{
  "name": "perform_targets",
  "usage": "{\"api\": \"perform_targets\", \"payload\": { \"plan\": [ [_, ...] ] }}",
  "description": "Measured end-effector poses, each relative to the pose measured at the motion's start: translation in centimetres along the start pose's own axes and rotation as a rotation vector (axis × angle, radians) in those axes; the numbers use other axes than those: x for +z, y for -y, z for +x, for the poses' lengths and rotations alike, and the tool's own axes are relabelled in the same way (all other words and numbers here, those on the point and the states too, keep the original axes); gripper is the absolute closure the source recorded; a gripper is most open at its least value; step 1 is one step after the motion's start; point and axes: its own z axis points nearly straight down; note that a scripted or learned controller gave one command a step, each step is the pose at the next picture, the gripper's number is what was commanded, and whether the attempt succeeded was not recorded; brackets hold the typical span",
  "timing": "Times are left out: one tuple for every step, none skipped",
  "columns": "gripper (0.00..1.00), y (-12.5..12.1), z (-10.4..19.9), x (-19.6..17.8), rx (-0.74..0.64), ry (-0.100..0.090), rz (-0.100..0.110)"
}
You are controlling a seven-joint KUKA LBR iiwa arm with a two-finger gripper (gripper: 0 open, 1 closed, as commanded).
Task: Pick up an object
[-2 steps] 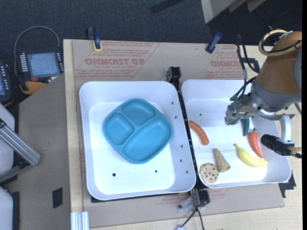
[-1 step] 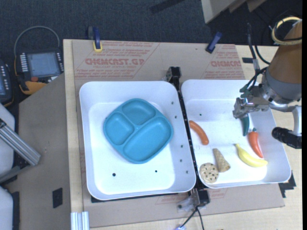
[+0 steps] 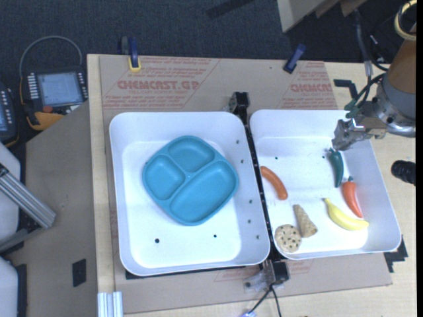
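The dark green plastic pepper point(image 3: 338, 167) lies just below the pincer point(image 3: 345, 137), whose state I cannot tell. Descending squarely over its stem end should avoid nudging the orange-red chili point(image 3: 352, 198) and yellow banana point(image 3: 345, 216) farther below.

A blue divided plate point(image 3: 190, 187) lies in the left bin point(image 3: 125, 243).

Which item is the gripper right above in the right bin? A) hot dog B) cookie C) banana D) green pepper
D: the gripper sits at the top end of the green pepper in the right bin, while the banana, cookie and hot dog lie farther off.
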Motion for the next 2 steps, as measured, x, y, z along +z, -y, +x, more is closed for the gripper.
{"api": "perform_targets", "payload": {
  "plan": [
    [1.00, -0.9, 5.9, 1.7, -0.005, -0.005, 0.010],
    [1.00, -1.3, 12.0, 3.2, -0.005, -0.005, 0.012]
  ]
}}
